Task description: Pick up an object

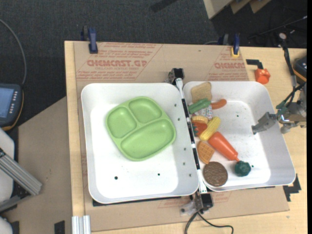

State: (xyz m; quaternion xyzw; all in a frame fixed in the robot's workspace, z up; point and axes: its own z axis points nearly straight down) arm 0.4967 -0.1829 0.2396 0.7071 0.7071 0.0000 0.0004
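Left bin (pixel 97 169): holds a green divided plate (pixel 140 128), lying flat, nothing on it. The plate is not a likely target.

Right bin (pixel 273 130): toy food is crowded along its left wall. Back to front: toast (pixel 202 89), a green pepper (pixel 199 105) with a small sausage (pixel 219 103) just beside it, corn (pixel 210 128), waffle (pixel 204 151), a carrot (pixel 223 145) lying at a slant, a brown round cookie (pixel 215 173), and a dark green piece (pixel 242 167) near the carrot's tip (broccoli maybe, too small to tell). The right half of this bin is bare floor.

End effector (pixel 261 123): at the bin's right side, well apart from the food pile, reaching in from the right. It holds nothing; no object sits between its parts. Cannot tell whether it is spread or closed, as the detail is too blurred.

An orange item (pixel 262 75) sits on the tabletop (pixel 146 62) outside the bins.

Progress: nothing picked yet, all objects rest in the bin. Judged as early, in the approach stage. What is left: move over to the pile, descend, grasp and lift. The carrot or the green piece look nearest and least crowded.
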